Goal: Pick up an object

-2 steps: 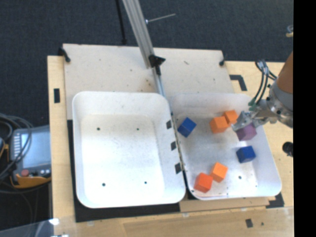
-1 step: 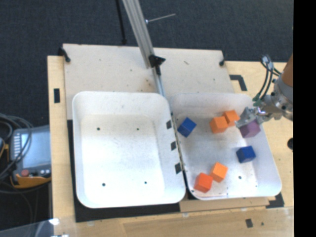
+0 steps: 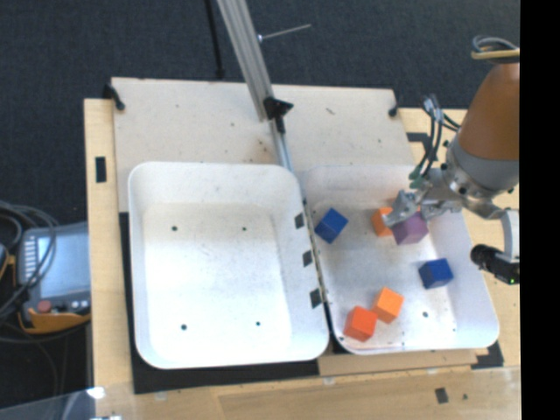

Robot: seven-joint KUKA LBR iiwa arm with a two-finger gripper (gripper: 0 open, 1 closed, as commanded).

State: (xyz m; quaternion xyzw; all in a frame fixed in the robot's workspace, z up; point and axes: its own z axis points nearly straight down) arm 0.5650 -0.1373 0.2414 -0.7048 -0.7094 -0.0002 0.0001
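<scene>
Tabletop (image 3: pixel 105 234): two white bins, side by side.
Right bin (image 3: pixel 472 322): my claw (image 3: pixel 409 213) near its far edge.
Claw: clenched on purple cube (image 3: pixel 409 229), beside orange cube (image 3: pixel 381 222).

Looks like a robot lab. Dark carpet floor all around a wooden bench (image 3: pixel 101 234). Two white bins (image 3: pixel 219 182) side by side in the middle. Metal pole (image 3: pixel 245 42) at the top. Screen box (image 3: pixel 52 261) and cables (image 3: pixel 13 226) at the left edge.
</scene>
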